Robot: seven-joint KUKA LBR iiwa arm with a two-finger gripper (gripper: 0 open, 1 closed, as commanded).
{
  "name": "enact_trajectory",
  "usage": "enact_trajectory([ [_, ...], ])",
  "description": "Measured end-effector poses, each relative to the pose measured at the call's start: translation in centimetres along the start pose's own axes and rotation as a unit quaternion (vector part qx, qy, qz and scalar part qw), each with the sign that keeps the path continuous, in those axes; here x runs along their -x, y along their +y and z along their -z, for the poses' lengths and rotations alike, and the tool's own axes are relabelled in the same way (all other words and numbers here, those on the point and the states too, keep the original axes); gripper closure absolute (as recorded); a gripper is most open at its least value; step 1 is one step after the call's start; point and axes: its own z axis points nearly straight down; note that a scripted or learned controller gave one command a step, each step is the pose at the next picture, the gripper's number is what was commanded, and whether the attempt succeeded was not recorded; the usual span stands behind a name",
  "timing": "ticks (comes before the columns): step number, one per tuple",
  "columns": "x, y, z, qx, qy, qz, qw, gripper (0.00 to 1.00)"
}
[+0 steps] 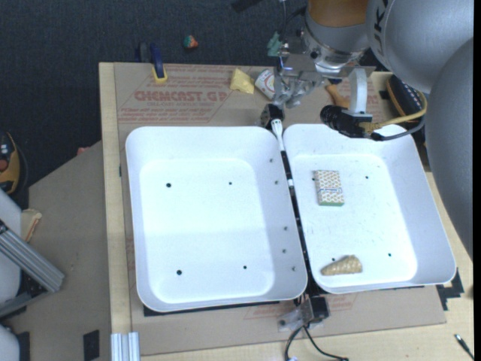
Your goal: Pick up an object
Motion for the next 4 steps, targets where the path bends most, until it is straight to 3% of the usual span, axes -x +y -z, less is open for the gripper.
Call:
enact_trajectory([
  [1, -6.4, -1.0, -8.4, -0.009, 0.001, 0.004, 1.0000, 1.00],
  [2, -16.9, -0.1, -8.1, -0.001, 0.002, 0.006, 1.0000, 1.00],
  [3, -12.6, 0.1, -1.3, 0.001, 0.001, 0.000, 1.0000, 1.00],
  [4, -4.5, -3.9, 4.0, -0.002, 0.000, -0.002, 1.0000, 1.00],
])
